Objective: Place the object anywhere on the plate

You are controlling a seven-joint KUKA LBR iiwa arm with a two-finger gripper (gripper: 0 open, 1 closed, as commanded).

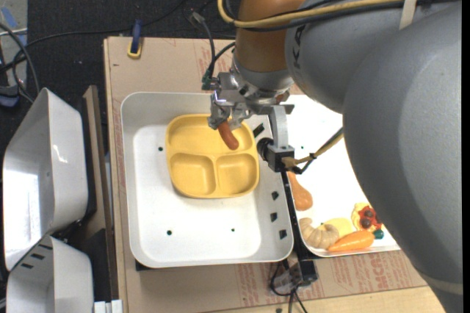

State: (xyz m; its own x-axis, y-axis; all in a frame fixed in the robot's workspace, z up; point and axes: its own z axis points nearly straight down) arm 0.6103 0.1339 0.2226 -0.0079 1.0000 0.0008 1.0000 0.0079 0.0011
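Observation:
A yellow divided plate (192, 172) lies in the left white bin (150, 231). My gripper (225, 123) hangs over the plate's upper right compartment, shut on a small reddish-brown sausage (229, 137). The sausage slants down from the fingers, and its lower end is just above or touching the plate's right side; I cannot tell which.
The right bin (327, 120) holds an orange pear-shaped piece (299, 192), a beige knobbly piece (320, 234), a carrot (352, 240), a pale yellow piece (339, 224) and a red-and-yellow toy (366, 216). The grey arm covers most of that bin. A blue-and-yellow clamp (135, 40) sits at the bench's back left.

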